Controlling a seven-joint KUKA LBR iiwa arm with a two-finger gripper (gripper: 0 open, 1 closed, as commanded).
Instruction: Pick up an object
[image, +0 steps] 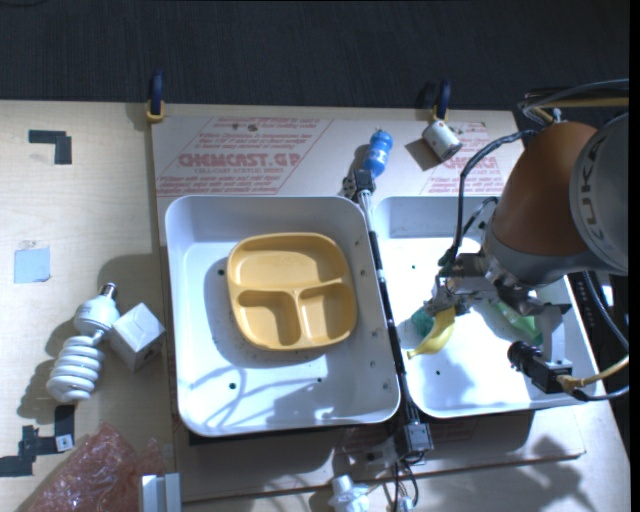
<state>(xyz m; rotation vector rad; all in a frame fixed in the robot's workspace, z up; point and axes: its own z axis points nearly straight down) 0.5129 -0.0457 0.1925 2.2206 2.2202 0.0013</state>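
Seemingly, in the camera view, the claw (452, 298) hung low in the right bin (470, 385), and whether it was spread or pressed together I cannot tell. Just below and left of it lay a yellow banana (436, 340) against a green item (424, 324). Well to its left, in the other bin (200, 400), sat a yellow divided tray (291, 288). I judged the banana light, smooth and rather slippery, best pinched across its curved middle.
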